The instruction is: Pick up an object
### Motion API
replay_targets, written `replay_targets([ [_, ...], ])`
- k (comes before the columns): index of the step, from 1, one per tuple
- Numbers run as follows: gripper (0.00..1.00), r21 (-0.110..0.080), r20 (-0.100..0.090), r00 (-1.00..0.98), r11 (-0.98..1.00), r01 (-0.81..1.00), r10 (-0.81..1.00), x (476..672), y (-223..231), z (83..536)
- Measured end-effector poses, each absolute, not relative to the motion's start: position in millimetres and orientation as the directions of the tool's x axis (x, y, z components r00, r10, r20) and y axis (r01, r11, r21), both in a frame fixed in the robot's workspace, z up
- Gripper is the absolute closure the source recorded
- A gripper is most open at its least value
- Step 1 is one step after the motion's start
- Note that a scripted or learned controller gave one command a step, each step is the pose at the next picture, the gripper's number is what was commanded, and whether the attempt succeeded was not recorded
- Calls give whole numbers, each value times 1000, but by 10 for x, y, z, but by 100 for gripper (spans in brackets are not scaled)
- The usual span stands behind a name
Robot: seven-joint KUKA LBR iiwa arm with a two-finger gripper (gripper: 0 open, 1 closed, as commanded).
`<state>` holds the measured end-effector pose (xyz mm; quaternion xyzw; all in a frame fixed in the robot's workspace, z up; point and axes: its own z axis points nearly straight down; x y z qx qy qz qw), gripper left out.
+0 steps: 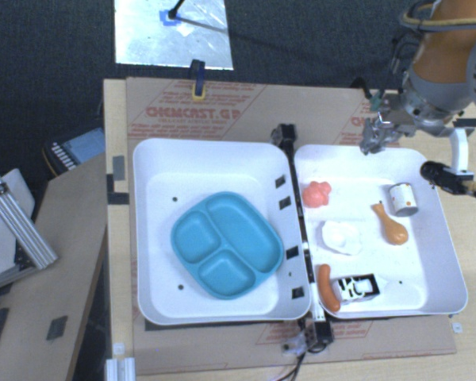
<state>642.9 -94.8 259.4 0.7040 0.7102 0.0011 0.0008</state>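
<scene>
My gripper (374, 139) hangs over the far rim of the right bin (444, 292), with nothing visibly in it. Inside this bin lie a pink lumpy toy (316, 194), a white rounded piece (342, 236), a tan drumstick (391, 225), a small silver can (402, 198) on its side, an orange sausage shape (327, 287) by the near left corner, and a black-and-white item (356, 286) beside it. The pink toy is the closest thing to the gripper, lower and to the left.
The left bin (155, 165) holds a blue divided plate (225, 244). A black clip row (293, 213) runs along the seam between the bins. A yellow-and-blue clamp (197, 81) sits at the far edge of the cardboard base.
</scene>
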Motion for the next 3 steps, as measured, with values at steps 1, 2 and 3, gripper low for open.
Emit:
replay_targets([
  [1, 100, 2, 0, -8, 8, 1000, 1000, 6430, -493, 2472],
  [2, 100, 1, 1, -9, 9, 1000, 1000, 6436, -2, 2346],
  [3, 100, 2, 2, -10, 10, 1000, 1000, 6379, 520, 2428],
])
